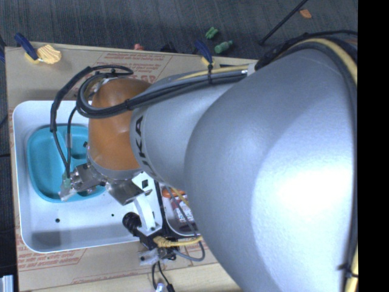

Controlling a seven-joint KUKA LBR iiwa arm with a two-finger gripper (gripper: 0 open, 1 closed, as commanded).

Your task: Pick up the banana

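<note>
White bin [24, 163], blue tray [39, 163] near left wall, arm [243, 163] overhead

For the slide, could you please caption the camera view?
KUKA arm reaching over the left white bin, wrist above a blue dish.

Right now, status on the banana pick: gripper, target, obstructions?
Arm reaches over left bin; wrist down by blue dish. Fingers unreadable. Banana not identifiable. Arm body and cables block most of both bins.

white bin [24, 163], turquoise dish [42, 163]
</note>
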